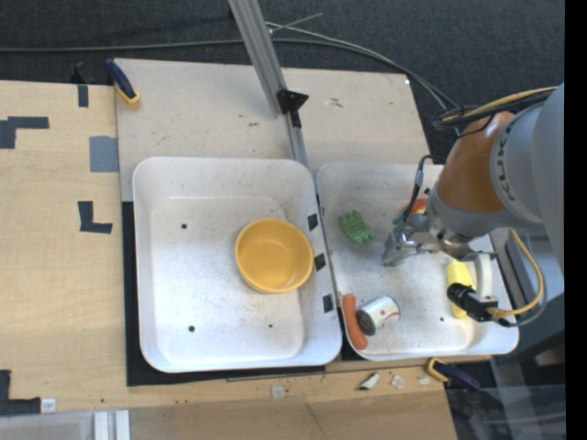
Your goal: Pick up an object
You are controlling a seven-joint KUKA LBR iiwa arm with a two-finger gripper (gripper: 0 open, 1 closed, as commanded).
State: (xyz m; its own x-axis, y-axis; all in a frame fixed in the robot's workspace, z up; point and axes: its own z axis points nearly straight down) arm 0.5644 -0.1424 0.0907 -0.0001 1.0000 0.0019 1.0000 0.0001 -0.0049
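You have two shallow white plastic bins side by side on the bench. The left bin [165,246] holds just a round yellow bowl [273,255], sitting open side up near the wall between the bins. The right bin [385,181] holds the small things. There is a little green bumpy toy [356,227] near that same wall. An orange carrot-shaped stick [354,323] lies at the front left corner, and a small white and red can [378,313] lies on its side just beside it. A yellow block [459,273] is by the right side, close to the arm. Your grey metal gripper [397,248] hangs low over the middle of the right bin, on bare floor between the green toy and the yellow block. Nothing is between its tips, so it holds nothing. You cannot tell from here how wide it is spread, because the tips look small and dark. It seems to be low because it is going for a grab, but no thing sits right under it. The green toy looks like the nearest one to try.
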